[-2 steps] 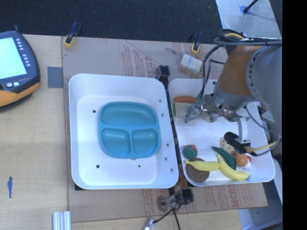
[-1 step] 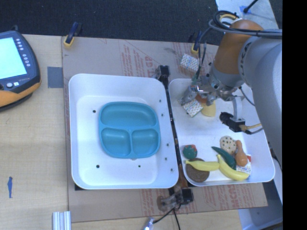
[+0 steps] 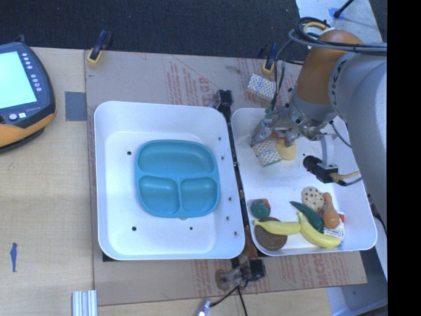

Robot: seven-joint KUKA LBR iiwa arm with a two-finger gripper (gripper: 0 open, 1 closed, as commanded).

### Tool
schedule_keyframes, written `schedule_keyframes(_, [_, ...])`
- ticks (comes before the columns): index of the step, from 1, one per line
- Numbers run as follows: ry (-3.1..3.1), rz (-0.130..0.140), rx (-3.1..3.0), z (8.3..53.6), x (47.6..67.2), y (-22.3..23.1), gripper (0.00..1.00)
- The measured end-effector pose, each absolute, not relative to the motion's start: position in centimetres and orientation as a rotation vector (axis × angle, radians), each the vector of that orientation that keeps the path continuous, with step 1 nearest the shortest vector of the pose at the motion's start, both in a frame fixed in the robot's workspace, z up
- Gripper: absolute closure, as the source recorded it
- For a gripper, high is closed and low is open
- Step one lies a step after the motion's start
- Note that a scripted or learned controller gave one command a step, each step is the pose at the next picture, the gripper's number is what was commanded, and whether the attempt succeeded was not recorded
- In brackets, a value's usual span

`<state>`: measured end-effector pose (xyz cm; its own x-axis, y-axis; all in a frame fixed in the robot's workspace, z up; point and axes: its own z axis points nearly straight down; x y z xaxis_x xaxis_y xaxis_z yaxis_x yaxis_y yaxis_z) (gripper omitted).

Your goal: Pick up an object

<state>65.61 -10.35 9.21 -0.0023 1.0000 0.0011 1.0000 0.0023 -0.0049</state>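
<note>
My gripper [image 3: 279, 134] hangs low over the far end of the right bin [image 3: 358, 242], under the grey arm with its orange band. Just below it lie a small chequered block [image 3: 266, 153] and a yellow piece [image 3: 287, 151], both touching or nearly touching the gripper's tip. The near end of the bin holds a cookie [image 3: 311, 196], an orange piece [image 3: 331, 213], a dark green piece [image 3: 308, 215], two bananas [image 3: 279, 228], a brown disc [image 3: 270, 240] and a red-and-green fruit [image 3: 260, 208].
The left bin [image 3: 112, 176] holds a blue divided plate [image 3: 177, 178]. A second chequered block [image 3: 260, 86] lies on the cardboard behind the right bin. A black connector [image 3: 320, 169] juts from the arm. A tablet pendant [image 3: 20, 91] sits far left.
</note>
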Motion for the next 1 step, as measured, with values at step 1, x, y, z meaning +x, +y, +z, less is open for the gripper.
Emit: schedule_keyframes(1, [-2.22,0.005,-2.214,9.19,65.59,-9.94,0.0])
